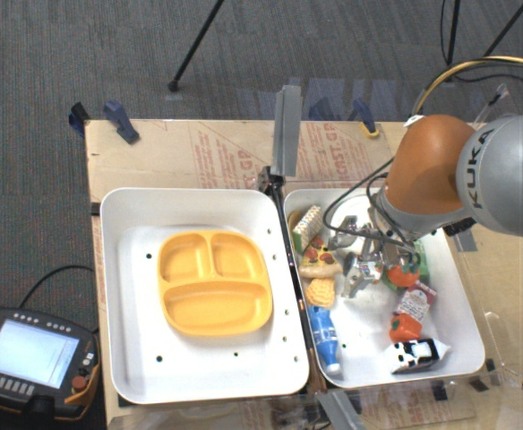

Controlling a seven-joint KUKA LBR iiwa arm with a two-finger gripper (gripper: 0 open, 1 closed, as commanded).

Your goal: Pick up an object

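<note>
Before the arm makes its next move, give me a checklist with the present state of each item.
1. Gripper is over the right bin: ok.
2. An object sits between its fingers: cannot tell; wrist and cables block the view.
3. Objects near the gripper to pick: ok; a waffle-like piece and a red item lie close on either side.
4. Room around the target: not ok; things crowd along the bin's left wall.
5. Blue tube lies flat, apart from the gripper: ok.
6. Yellow divided plate sits flat in the left bin: ok.
</note>
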